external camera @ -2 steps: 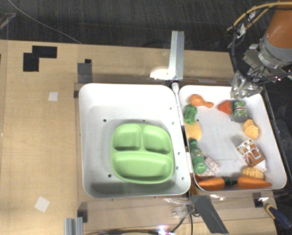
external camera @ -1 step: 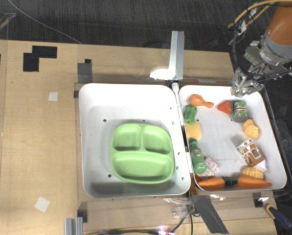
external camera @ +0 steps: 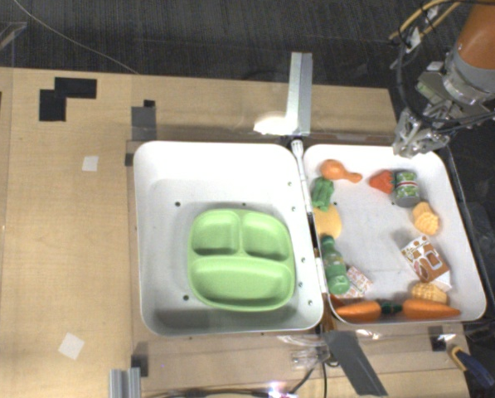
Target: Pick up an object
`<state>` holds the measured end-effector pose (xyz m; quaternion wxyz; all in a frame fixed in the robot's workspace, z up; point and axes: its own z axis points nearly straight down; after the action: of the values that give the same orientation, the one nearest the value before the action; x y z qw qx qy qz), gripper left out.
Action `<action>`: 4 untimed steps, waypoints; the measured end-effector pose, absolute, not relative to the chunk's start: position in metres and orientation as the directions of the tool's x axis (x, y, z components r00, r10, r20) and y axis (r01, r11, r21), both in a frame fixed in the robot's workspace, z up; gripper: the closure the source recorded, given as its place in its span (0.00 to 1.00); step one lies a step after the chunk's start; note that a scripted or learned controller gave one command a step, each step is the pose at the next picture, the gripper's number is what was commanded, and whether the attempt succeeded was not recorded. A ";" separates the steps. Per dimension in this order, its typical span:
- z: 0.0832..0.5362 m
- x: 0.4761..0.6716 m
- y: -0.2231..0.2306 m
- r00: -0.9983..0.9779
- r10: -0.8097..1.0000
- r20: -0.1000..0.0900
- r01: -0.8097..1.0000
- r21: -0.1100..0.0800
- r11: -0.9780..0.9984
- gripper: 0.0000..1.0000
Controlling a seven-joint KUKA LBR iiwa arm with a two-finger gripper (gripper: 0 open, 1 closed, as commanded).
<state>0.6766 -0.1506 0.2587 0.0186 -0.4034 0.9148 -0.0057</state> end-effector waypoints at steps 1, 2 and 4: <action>0.272 0.679 -0.149 -0.674 -0.737 -0.039 -0.737 -0.033 0.675 1.00; 0.162 0.668 -0.199 -0.616 -0.788 -0.003 -0.788 0.002 0.616 1.00; 0.253 0.674 -0.178 -0.732 -0.681 -0.020 -0.681 -0.018 0.732 1.00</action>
<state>0.6744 -0.1781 0.2526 0.0127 -0.3661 0.9305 -0.0047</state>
